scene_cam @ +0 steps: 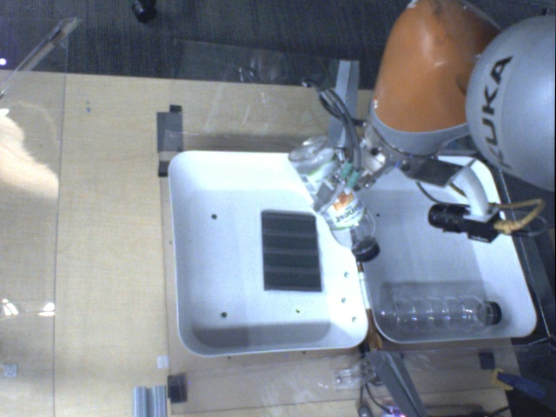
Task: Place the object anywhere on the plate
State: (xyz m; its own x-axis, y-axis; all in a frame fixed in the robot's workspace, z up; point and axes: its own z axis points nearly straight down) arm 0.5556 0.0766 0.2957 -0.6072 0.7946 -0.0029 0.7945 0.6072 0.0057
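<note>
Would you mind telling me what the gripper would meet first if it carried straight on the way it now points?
Most likely the small orange-labelled bottle at the gripper tip; beyond that, the left bin floor beside the dark plate, though depth is unclear.

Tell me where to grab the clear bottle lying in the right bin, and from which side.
Grip the bottle across its ribbed middle, coming straight down from above. It lies on its side along the right bin's near wall, dark cap pointing right, so fingers probably fit best closing across its width; the wall leaves little room on the near side.
</note>
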